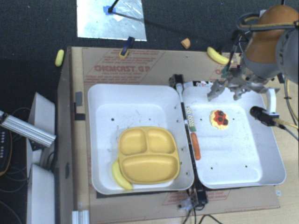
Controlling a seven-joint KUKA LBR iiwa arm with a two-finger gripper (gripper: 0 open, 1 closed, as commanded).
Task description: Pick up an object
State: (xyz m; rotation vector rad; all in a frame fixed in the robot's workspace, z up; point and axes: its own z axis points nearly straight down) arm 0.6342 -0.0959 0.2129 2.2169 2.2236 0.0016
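Where dark carpet floor [37,27] surrounds everything, set on it a brown desk [140,64] with faded red lettering, carrying two white bins side by side. In the left bin [135,101], a yellow divided tray [148,154] toward the near edge, with a banana [120,177] tucked against its near-left corner. In the right bin [243,153], a small pizza [219,119] near the far side, and an orange carrot [195,146] lying along the left wall. Above that bin's far rim, the arm [271,36], its jaws [226,92] spread open, holding nothing, hovering just beyond the pizza. On the floor beyond the desk, a shiny sheet [111,13], a second banana [217,55] at the desk's far edge, a yellow piece [59,57] off the left corner, a small orange block [186,43]. At left, a silver rail [28,129].
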